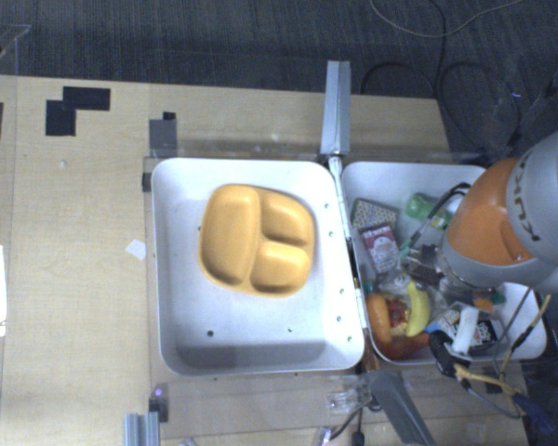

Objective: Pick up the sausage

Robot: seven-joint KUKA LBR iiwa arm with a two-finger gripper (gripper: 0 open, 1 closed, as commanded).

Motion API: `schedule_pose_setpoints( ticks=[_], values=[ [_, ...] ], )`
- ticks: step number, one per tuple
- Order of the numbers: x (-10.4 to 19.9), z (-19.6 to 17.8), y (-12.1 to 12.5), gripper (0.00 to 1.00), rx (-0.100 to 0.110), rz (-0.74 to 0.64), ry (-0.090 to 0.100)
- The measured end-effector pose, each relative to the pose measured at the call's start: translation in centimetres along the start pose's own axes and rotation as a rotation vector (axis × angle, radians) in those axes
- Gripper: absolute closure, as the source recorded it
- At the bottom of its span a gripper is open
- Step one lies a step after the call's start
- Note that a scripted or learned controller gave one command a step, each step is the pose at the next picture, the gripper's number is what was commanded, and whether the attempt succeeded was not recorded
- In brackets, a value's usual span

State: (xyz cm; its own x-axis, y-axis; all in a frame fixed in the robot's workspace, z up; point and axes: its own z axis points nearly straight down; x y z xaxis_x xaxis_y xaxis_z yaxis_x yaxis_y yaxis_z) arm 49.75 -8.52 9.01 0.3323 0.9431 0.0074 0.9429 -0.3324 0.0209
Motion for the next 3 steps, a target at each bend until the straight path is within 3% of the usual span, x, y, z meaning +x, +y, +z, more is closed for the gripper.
schedule_pose_setpoints(
  ticks=[1,2,3],
  values=[
    [0.2,0.2,4.5,0.00,0.011,0.458,-0.005],
    [-6.1,0.5,11.4,0.00,0.013,0.498,-0.008],
    [-8.0,0.2,10.5,0.00,0.019,0.374,-0.006]
  ],
)
